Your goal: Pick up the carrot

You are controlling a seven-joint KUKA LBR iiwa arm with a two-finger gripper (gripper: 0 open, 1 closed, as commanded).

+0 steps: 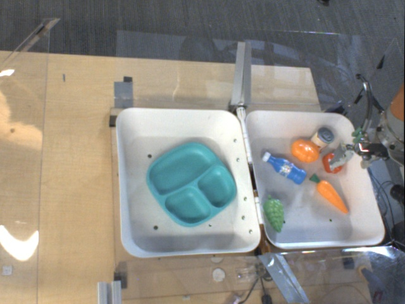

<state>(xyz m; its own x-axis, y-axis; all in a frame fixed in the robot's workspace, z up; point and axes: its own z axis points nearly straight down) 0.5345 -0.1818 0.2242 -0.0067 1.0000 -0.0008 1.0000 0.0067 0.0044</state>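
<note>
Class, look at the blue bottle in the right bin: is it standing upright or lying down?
Lying down: the blue bottle rests on its side, white cap pointing upper left.

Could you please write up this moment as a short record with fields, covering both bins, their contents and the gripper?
left bin: shallow white bin holding a teal three-compartment plastic tray
right bin: shallow white bin holding five toy items
target: orange toy carrot with green top, lying flat toward the right wall, touching nothing
other items: blue toy bottle with white cap; green bunch of toy grapes; orange round toy fruit; red round toy
gripper: two-finger gripper at the bin's right edge, beside the red toy, above the carrot in view
task status: carrot not yet picked up
</note>
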